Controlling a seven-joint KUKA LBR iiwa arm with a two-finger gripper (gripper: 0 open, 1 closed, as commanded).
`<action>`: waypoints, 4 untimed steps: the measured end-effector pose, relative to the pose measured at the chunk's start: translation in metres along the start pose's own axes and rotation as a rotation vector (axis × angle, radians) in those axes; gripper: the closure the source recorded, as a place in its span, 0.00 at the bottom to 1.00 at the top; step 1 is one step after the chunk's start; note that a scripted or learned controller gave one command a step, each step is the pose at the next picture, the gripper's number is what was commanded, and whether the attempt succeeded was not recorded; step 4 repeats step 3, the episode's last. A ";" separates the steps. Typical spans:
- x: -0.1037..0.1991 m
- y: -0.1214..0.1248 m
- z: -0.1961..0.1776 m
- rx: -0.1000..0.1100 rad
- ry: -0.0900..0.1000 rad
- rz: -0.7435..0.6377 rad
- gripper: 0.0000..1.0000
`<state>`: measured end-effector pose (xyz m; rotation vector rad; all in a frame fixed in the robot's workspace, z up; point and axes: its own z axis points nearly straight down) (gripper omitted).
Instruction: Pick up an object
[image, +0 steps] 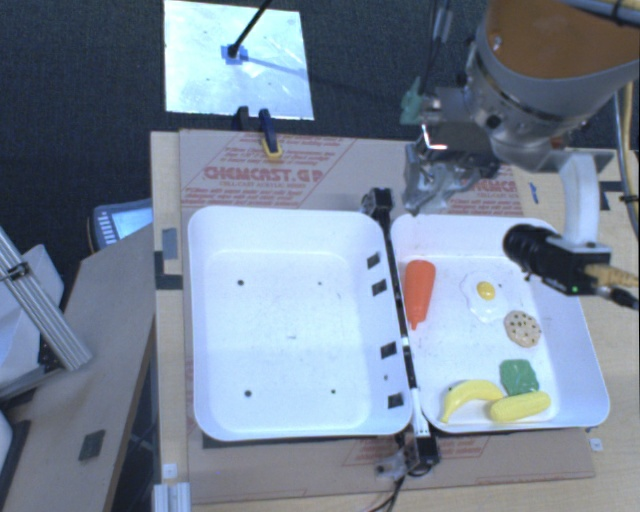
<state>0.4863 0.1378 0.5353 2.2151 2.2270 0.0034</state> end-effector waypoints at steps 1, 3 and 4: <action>-0.040 0.000 0.000 -0.001 -0.001 0.008 1.00; -0.014 0.012 0.000 -0.001 0.000 0.002 1.00; -0.014 0.012 0.000 -0.001 0.000 0.002 1.00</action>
